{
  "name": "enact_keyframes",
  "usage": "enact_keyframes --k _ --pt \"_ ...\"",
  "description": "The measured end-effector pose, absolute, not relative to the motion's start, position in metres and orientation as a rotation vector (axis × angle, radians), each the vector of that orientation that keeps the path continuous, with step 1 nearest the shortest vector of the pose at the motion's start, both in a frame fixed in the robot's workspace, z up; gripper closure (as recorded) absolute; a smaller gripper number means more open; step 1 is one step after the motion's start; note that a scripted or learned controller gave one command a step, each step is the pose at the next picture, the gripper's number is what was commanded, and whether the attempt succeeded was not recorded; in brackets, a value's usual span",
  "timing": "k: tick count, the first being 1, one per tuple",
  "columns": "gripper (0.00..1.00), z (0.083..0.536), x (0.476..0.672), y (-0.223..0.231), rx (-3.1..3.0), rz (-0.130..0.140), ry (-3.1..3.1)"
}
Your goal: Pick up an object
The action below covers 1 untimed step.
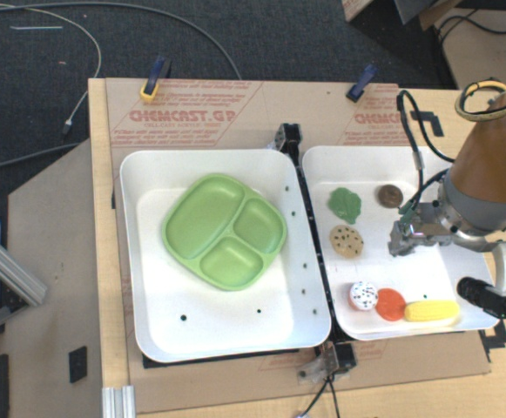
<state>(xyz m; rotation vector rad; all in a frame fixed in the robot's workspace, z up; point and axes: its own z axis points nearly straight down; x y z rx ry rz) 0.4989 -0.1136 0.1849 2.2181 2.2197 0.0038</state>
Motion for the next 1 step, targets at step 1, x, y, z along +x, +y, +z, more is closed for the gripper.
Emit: enact_keyframes --k 1 --pt "1.00 0.2485 0.4990 -0.1114 2.215 0.006 2.219"
